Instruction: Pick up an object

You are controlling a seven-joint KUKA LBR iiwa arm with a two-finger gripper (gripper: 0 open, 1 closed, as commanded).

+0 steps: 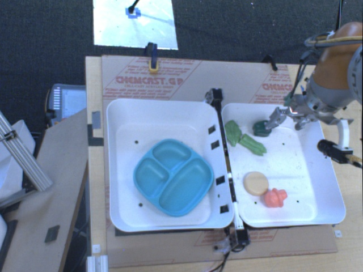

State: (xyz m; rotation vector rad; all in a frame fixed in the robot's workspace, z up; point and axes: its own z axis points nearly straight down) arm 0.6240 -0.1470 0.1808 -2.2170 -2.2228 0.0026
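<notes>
Claw [278, 118] low in the right bin [332, 200], far side, at a dark green object [261, 129]; grip state not discernible, no lift evident. Nearer front edge: tan disc [256, 183], pink toy [275, 198]. Pick not confirmed.

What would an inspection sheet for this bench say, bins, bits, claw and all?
Surface: board under two white bins, left bin and right bin, side by side.
Job's things: in the right bin, green toy, dark green piece, tan disc, pink toy.
Clutter: blue tray with three compartments, in the left bin.
Claw: claw over the right bin's far side, beside the dark green piece; grip cannot be judged.
Cables: cables by the arm's wrist; wires at the near edge between the bins.
Surroundings: dark floor, pale sheet behind the bench, yellow clamp on the board's far edge.
</notes>
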